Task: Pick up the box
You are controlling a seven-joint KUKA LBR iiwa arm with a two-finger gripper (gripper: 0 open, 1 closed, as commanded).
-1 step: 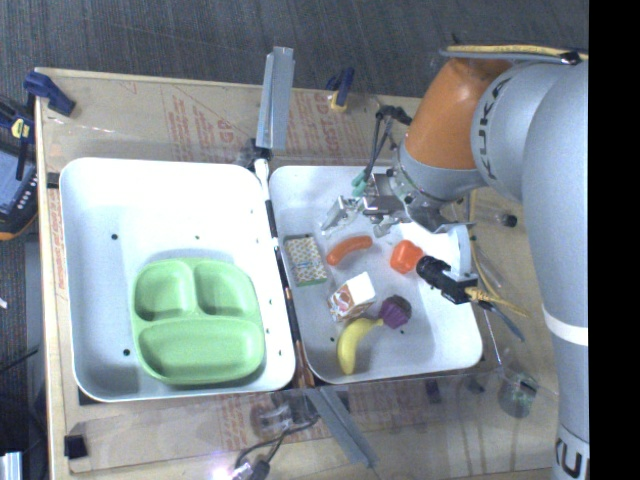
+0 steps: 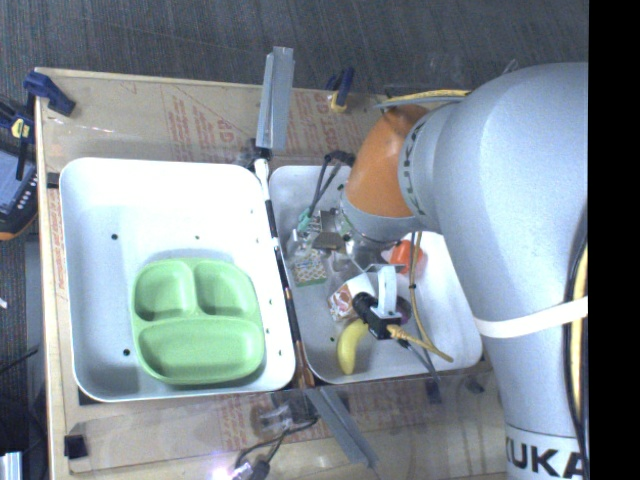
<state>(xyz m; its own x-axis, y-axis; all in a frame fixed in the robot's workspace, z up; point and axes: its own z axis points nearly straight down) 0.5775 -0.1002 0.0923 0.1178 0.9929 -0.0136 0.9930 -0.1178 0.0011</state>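
Observation:
A small box [image 2: 308,266] with a speckled pale print lies in the right bin [image 2: 450,308], close to its left wall. My gripper [image 2: 311,231] reaches down into that bin from the right and sits just behind the box, at or over its far edge. The grey wrist with the orange band hides much of the bin's back half. I cannot make out whether anything sits between the fingers.
A yellow banana [image 2: 350,348] lies near the right bin's front wall. A white and red packet [image 2: 345,298] is beside it, and a red-orange object [image 2: 408,256] peeks out under the wrist. The left bin [image 2: 90,218] holds a green divided tray [image 2: 197,320].

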